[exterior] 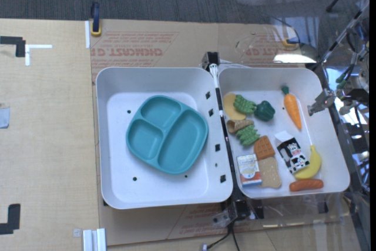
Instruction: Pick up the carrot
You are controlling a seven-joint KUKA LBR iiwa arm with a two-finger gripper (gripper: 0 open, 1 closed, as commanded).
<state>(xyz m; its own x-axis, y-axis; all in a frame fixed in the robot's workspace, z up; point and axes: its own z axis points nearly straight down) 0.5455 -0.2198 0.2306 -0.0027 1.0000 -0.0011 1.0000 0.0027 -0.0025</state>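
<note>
The carrot [292, 110] is orange with a small green top. It lies in the right bin [335, 150], in the far right part, pointing toward the front. My gripper [321, 103] shows as a grey shape over that bin's right rim, a short way to the right of the carrot and apart from it. Nothing is seen held in it.
The right bin also holds a green pepper [265, 110], leafy greens [244, 104], a cow-pattern carton [292, 153], a banana [312, 165], a red sausage [306, 184], crackers [265, 147] and a juice box [249, 170]. The left bin [111, 144] bears a teal divided plate [167, 134].
</note>
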